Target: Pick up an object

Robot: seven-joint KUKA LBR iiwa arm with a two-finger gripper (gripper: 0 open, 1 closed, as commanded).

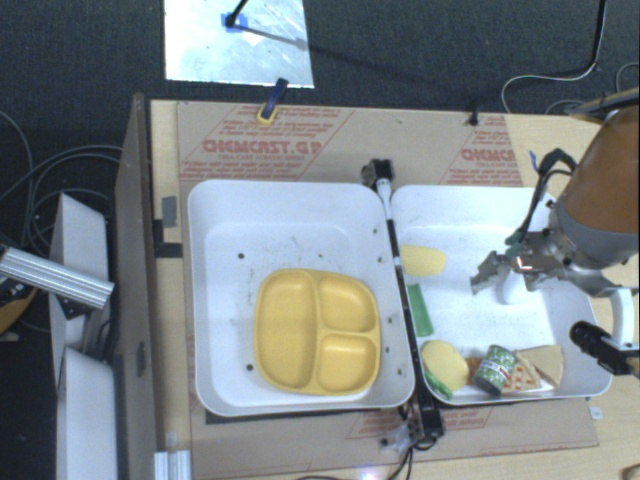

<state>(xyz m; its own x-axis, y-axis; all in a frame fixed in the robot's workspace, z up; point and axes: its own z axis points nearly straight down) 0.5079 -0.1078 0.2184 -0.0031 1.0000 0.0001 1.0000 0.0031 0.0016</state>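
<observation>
Two white bins share the bench (330,143). The left bin (215,218) carries a yellow divided tray (318,330). The right bin (470,213) gathers the candidates: a yellow lemon-like piece (423,261), a green strip (419,309), and a cluster along the near wall. The tool (508,274) hangs above bare bin floor, fingers apart, gripping nothing, probably mid-approach.

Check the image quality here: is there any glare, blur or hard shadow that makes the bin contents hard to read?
Camera view: lighting is soft and even, with no hard shadows in the bins; the silvery sheet on the floor catches bright glare; the yellow divided plate reads clearly; the gripper looks slightly soft, so its detail is hard to read; the small green can is coarse.
</observation>
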